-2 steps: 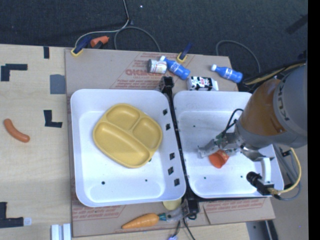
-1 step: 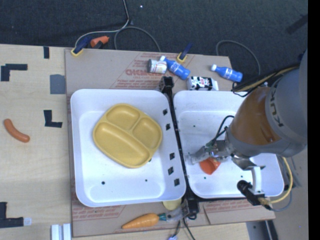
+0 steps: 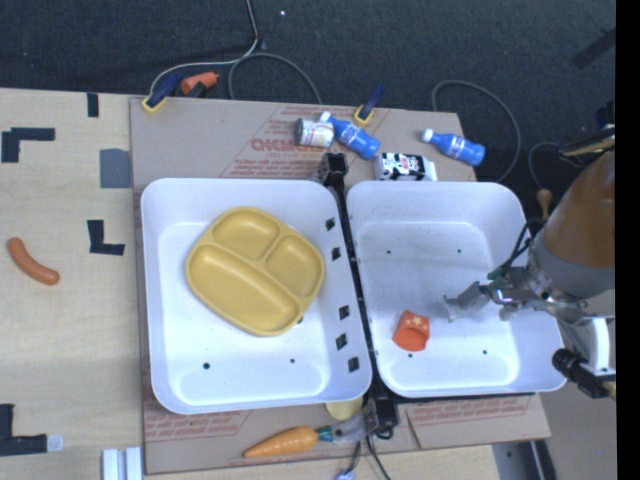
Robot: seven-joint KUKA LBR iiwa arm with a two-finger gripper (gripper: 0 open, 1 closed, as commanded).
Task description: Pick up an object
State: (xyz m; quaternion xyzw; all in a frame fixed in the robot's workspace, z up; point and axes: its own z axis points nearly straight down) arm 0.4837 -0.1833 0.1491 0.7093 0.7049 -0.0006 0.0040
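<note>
I have the gripper (image 3: 462,302) low in the right bin (image 3: 500,208), whether open or closed I cannot tell, just beside the orange cup (image 3: 411,331) for a short reach.

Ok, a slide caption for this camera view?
Gripper hovers in the right bin beside an orange object; yellow tray in left bin.

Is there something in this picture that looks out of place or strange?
Yes. Several items lie outside the bins: a carrot at the bench's front edge, a sausage far left, and two blue bottles behind the bins.
</note>
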